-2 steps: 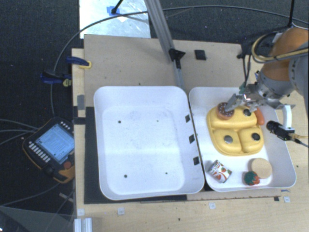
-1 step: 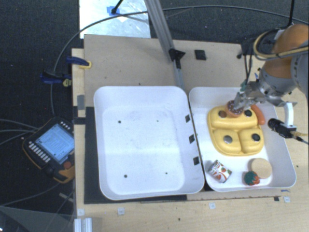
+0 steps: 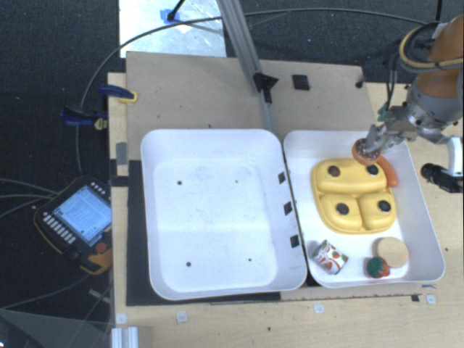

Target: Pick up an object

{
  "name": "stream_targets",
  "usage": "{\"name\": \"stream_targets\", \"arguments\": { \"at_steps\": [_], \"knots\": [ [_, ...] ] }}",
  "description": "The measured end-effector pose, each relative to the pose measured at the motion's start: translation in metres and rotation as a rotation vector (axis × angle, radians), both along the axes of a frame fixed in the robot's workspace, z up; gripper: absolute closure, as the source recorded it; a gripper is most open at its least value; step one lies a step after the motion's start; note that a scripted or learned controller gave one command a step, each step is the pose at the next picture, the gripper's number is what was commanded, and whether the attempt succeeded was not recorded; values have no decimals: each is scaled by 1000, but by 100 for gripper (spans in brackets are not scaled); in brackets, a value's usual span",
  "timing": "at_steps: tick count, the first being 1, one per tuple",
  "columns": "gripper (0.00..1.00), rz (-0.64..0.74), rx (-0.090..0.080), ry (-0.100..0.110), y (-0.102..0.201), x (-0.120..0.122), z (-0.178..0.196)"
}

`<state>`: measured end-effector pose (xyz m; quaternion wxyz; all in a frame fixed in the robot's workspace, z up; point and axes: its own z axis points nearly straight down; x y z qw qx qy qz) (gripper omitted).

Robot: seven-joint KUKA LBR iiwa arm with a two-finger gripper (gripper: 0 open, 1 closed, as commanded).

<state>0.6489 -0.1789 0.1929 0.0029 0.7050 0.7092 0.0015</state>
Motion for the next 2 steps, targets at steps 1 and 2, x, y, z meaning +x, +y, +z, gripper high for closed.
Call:
{"name": "stream_targets", "arguments": {
  "at_steps": [1,2],
  "knots": [
    [100,1,1,1,0,1,25],
    [100,4,3,2,56,0,38]
  ]
}}
